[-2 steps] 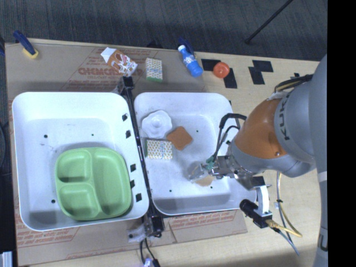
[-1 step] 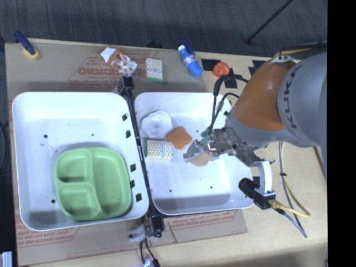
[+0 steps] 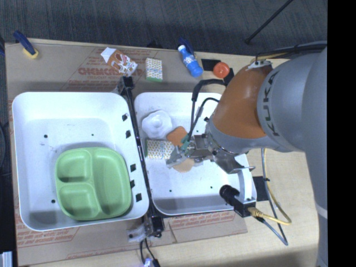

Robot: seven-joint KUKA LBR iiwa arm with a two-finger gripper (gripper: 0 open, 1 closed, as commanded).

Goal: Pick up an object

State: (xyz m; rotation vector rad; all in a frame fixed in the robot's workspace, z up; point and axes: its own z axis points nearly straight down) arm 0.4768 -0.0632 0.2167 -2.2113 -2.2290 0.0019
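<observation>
My gripper [image 3: 182,156] hangs low in the right bin [image 3: 183,202], near its middle. Right at its fingers lies an orange-tan object [image 3: 177,135], with a tan piece [image 3: 183,166] showing just below the fingertips. A white rounded object [image 3: 155,123] sits to the upper left of the gripper. A pale patterned sponge-like block [image 3: 157,148] lies directly left of it. The arm's wrist covers the right part of this bin.
The left bin [image 3: 33,115] holds a green divided tray [image 3: 92,182]. Behind the bins on the bench lie a blue bottle [image 3: 190,60], an orange cap [image 3: 221,69], a small green-white packet [image 3: 154,69], a snack wrapper [image 3: 118,62] and a blue-yellow clamp [image 3: 25,44].
</observation>
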